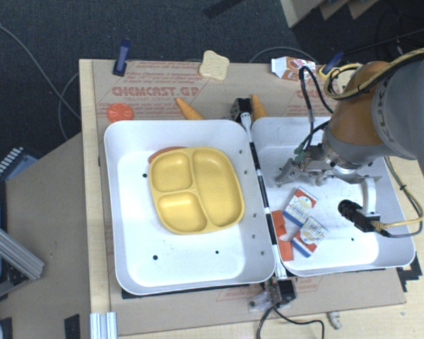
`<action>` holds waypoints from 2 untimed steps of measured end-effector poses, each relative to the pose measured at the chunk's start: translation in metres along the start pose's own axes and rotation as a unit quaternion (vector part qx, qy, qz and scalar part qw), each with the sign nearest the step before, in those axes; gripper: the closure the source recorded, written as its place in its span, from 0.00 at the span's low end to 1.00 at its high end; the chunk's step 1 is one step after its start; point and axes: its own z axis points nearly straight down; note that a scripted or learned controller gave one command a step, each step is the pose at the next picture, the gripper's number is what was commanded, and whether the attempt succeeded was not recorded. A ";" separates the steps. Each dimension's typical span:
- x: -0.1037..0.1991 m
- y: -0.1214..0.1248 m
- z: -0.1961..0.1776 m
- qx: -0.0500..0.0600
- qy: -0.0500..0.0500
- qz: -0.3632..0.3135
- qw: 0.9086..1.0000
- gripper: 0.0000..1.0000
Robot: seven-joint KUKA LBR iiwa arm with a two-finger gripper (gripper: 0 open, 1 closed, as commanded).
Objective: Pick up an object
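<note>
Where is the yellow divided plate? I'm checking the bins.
In the camera view, the yellow divided plate lies in the left bin, near its middle.

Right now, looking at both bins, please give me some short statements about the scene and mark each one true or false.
1. The yellow divided plate lies in the left bin. True.
2. The tool hangs over the right bin. True.
3. The small packets lie in the left bin. False: they lie in the right bin.
4. The plate has two compartments. False: it has three.
5. The bread-shaped piece lies inside a bin. False: it lies on the board beyond the bins.
</note>
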 end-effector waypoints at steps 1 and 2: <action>-0.009 -0.019 0.010 0.001 0.000 0.000 1.000 0.00; 0.006 -0.016 0.010 0.000 0.000 -0.001 1.000 0.00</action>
